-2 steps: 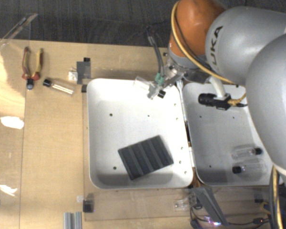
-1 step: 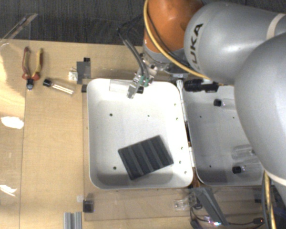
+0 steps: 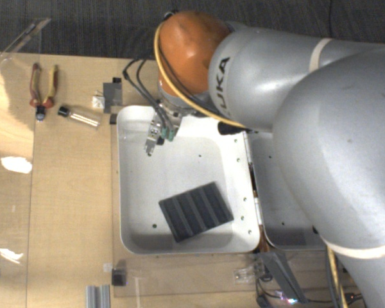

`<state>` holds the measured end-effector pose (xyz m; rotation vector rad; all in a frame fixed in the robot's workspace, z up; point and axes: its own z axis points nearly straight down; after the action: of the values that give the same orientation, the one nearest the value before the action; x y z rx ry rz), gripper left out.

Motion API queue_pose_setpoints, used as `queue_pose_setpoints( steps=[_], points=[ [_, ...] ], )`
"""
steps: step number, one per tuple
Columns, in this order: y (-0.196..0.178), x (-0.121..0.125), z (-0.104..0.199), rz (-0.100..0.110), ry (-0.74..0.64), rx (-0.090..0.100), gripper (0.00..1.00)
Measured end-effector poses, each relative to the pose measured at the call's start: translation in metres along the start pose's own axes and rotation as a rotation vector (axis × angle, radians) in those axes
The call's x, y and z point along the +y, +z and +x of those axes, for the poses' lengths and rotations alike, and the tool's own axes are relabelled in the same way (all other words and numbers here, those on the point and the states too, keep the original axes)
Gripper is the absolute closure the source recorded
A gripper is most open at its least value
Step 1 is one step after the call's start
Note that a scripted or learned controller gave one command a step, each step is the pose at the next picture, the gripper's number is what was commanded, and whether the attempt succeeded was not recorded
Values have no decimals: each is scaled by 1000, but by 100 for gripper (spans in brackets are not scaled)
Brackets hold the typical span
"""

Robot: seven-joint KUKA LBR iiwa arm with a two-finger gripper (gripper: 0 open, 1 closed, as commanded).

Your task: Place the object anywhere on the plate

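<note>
1. Camera view, edges and room: a shallow white bin (image 3: pixel 131 191) is seen at centre, its raised rim running down the left side and along the near side. Most of its floor is bare and white. The far right corner is covered by the grey arm (image 3: pixel 295 95).

2. The second bin (image 3: pixel 279 226) is seen just beside the first on the right; only a strip of its floor and near rim is exposed under the arm.

3. The task's thing: a dark ribbed plate (image 3: pixel 196 211) lies flat on the floor of the centre bin, toward the near side, turned at a slant to the rim. It is near the near wall but not touching it. Bare floor is left on its left and far sides.

4. Surroundings: on the wooden bench (image 3: pixel 64 191), left of the bin, red-handled pliers (image 3: pixel 43 88) and a clear tube with a dark cap (image 3: pixel 79 115) are noted, well apart from the bin. A small dark block (image 3: pixel 111 93) sits just beyond the bin's far left corner.

5. Gripper: the gripper (image 3: pixel 155 138) is seen low over the far left part of the centre bin, well apart from the plate. Nothing is seen between its fingers; how far they are parted cannot be told.
</note>
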<state>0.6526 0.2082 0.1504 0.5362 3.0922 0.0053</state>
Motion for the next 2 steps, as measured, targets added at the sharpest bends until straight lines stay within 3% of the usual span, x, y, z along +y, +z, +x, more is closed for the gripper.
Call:
queue_pose_setpoints(
  steps=[1,2],
  points=[
    [-67,29,1,-2,-70,-4,100],
    [-168,29,0,-3,88,-5,100]
  ],
)
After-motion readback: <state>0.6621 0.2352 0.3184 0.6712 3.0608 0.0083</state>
